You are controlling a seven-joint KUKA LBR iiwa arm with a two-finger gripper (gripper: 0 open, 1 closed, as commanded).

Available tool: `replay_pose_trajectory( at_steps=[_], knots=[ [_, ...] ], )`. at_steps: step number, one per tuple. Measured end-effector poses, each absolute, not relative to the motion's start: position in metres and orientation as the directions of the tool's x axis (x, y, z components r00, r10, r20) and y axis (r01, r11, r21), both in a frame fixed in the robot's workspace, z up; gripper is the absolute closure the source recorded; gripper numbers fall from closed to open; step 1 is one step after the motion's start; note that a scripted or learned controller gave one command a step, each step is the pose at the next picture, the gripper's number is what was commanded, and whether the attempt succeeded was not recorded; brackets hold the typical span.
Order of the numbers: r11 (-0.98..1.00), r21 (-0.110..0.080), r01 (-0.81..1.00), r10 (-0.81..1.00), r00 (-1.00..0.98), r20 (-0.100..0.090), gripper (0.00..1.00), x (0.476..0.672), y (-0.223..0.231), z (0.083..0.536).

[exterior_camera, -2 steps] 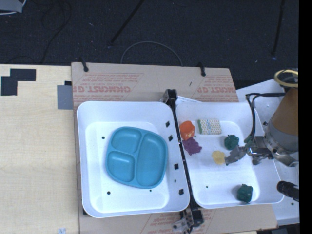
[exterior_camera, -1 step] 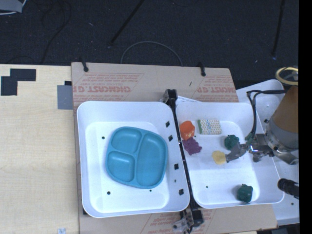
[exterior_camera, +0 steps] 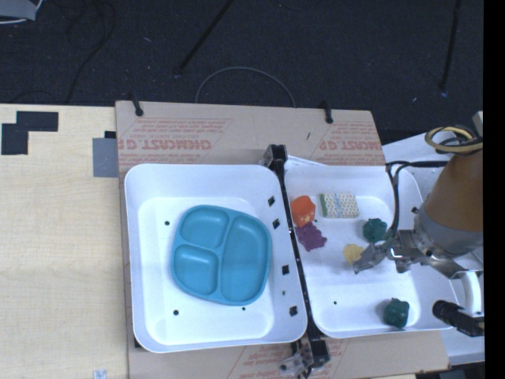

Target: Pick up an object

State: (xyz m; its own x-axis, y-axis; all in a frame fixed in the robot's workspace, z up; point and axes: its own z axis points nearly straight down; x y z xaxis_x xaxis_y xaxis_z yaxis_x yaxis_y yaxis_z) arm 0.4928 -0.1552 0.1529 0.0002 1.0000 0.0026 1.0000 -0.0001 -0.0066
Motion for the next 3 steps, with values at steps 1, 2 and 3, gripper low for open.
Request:
replay_pose_trajectory(
  at_steps=[1,2,3],
  knots=[
    [-0.001,-0.007,1.0,1.0,0.001,0.003,0.0,0.49,-0.155,0.11],
    [-0.002,-0.003,1.0,1.0,0.002,0.001,0.0,0.49,-0.154,0.087],
    [-0.008,-0.003,1.0,1.0,0.008,0.002,1.0,0.491,-0.156,0.098]
  ],
)
